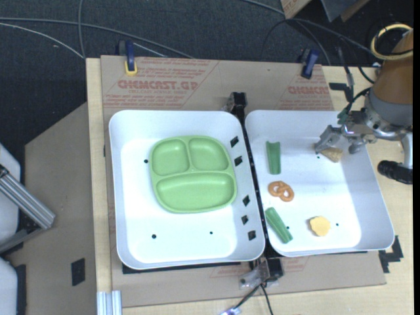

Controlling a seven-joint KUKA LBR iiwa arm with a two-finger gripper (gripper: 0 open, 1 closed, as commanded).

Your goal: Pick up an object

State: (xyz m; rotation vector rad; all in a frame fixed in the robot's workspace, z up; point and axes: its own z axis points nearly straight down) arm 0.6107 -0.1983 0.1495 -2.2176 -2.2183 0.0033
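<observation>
Starting on the left, the left bin [125, 195] carries a green divided plate [193, 174], three compartments, sitting flat toward the bin's middle. Nothing lies on the plate.

Across the black clips at the seam, and into the right bin [367, 209]. Nearest the divider there's a short green piece [273, 157], lying lengthwise near the bin's upper left. Just below it sits an orange pretzel [281, 190], and below that a longer green stick [277, 224], angled, close to the bin's lower-left corner. A bit further right, near the front edge, a yellow chunk [320, 226] rests on its own, apart from the others.

Now up to the far side of that bin: a small tan object [333, 154] lies on the white floor, and the gripper [341, 140] is right there, directly above it and touching or very nearly so. The metal fingers splay out to either side of it, left tip down by the tan object's left edge. Whether they're spread or clamped on anything, I can't tell from this angle. The arm's grey body and orange band [394, 84] come in from the right edge.
</observation>
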